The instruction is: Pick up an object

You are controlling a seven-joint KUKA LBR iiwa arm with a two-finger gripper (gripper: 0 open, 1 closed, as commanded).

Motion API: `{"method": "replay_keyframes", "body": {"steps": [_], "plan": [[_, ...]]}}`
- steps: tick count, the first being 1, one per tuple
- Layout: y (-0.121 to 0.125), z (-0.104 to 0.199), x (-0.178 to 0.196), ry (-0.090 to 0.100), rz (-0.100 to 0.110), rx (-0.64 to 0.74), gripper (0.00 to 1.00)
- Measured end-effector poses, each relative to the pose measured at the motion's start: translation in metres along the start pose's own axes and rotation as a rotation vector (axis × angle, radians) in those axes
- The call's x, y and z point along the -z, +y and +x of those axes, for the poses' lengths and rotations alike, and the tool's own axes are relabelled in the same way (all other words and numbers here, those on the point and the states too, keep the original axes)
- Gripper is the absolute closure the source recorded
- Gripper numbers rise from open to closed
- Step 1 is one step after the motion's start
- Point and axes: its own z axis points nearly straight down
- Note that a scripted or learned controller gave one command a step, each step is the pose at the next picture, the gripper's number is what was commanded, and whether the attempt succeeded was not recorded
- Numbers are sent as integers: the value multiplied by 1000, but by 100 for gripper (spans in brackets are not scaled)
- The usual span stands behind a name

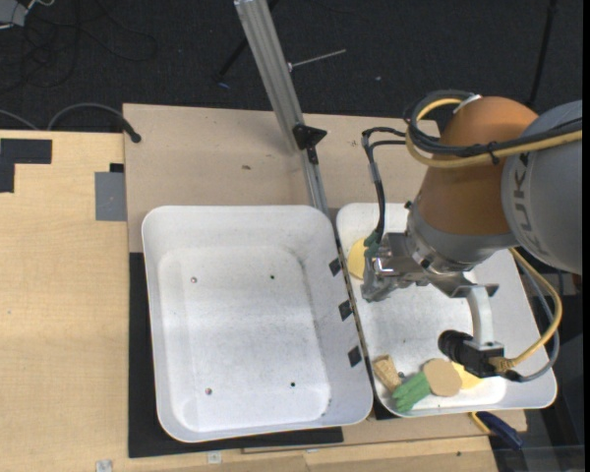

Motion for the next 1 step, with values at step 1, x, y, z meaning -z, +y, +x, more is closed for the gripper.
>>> {"method": "replay_keyframes", "body": {"steps": [1], "plan": [[1,44,-8,-1,2,-1,100]]}}
